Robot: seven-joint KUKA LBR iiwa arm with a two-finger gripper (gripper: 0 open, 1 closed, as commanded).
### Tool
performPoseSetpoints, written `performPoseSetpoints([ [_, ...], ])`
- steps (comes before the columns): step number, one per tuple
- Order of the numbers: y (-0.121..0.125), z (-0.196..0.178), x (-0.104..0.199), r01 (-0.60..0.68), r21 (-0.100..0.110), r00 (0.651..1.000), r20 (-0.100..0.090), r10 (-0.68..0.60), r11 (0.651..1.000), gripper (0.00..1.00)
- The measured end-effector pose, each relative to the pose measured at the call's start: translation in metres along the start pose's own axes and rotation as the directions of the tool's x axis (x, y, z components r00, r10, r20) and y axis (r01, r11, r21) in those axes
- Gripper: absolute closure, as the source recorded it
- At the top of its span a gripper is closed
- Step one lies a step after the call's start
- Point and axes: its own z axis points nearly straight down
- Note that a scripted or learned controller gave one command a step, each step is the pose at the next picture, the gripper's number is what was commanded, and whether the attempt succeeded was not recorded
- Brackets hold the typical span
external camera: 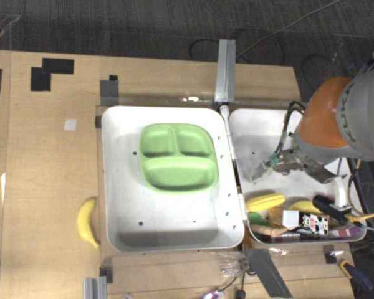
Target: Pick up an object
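Note:
My gripper (pixel 262 170) hangs over the middle of the right bin (pixel 255 126), its fingers pointing left and down with a small gap between them and nothing held. Just below it, along the bin's front wall, lies a yellow banana-shaped toy (pixel 265 201). Beside that sit a second yellow piece (pixel 304 207), a small white block (pixel 290 218), a black-and-white patterned item (pixel 313 222) and several other small objects. The grey arm with its orange band (pixel 321 120) reaches in from the right.
The left bin (pixel 118 185) holds a green divided plate (pixel 177 156). A yellow banana (pixel 87 222) lies on the wooden bench outside the left bin's front left corner. A metal post (pixel 225 73) stands behind the divider between the bins.

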Motion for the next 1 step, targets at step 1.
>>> performPoseSetpoints([
  [1,-0.0633,-0.1175,-0.02,0.163,-0.002,0.987,0.002,-0.163,0.987,0.0],
])
